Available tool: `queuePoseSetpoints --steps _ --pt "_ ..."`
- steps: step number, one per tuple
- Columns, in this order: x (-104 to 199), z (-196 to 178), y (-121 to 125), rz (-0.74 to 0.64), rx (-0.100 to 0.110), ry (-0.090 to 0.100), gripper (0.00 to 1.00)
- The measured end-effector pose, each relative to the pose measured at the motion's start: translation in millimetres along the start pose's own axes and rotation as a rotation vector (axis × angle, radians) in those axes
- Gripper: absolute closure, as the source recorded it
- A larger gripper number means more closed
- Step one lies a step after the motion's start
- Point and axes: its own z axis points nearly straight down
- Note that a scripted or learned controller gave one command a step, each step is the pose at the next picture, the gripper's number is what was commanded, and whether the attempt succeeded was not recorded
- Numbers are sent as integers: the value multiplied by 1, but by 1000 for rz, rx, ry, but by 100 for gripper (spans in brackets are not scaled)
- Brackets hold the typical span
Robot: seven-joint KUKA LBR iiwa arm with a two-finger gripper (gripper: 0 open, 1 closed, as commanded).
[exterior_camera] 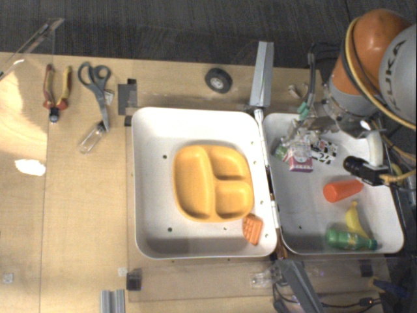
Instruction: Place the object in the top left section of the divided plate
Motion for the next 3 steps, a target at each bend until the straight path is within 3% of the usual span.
queuePoseSetpoints --steps 1,2,3 --pt "81 39 -21 -68 0 2 100" --pt "125 45 48 -3 2 2 100" --pt "125 45 48 -4 2 1 0"
